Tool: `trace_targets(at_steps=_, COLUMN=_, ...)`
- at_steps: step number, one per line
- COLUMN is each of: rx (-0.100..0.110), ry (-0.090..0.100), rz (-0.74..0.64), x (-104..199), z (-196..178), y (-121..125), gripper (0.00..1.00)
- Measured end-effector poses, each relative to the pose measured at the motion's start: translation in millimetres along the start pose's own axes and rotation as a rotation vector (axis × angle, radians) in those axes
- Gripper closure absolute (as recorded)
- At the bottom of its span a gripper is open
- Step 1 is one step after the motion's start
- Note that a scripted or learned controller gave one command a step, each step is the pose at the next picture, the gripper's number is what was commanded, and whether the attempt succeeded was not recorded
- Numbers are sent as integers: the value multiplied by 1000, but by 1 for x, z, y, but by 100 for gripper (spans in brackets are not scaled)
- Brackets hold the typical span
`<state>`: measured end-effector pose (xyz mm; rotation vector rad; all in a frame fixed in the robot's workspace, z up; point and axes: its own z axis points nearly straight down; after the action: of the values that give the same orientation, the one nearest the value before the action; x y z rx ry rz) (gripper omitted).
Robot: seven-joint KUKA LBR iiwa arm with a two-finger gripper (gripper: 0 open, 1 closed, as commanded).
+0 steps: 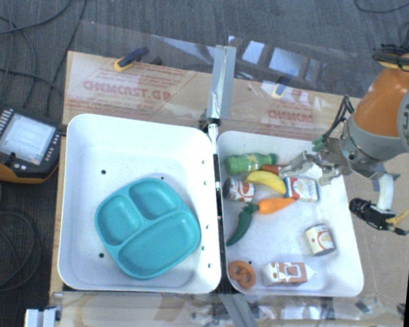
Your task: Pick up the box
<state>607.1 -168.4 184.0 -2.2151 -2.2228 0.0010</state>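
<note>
Box (305,189) lay near the right bin's (345,285) far edge, just beside banana (266,180) and carrot (278,204). Gripper (309,163) hovered just above it, released, grasping nothing. Looked like the approach step; next called for lowering squarely and clenching without nudging neighbours.

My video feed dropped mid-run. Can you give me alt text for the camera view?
The gripper hovers at the far edge of the right bin, beside a white carton, banana and green bottle; nothing shows between its fingers. Two small boxes lie nearer the front. The left bin holds a teal divided plate.
</note>
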Motion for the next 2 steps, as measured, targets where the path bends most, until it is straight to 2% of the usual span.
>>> trace_targets(at_steps=1, rx=-3, ry=-2, rz=54, x=-38, z=87, y=11, gripper=0)
trace_targets(at_steps=2, rx=-8, ry=4, rz=-33, x=-43, z=93, y=38, gripper=0)
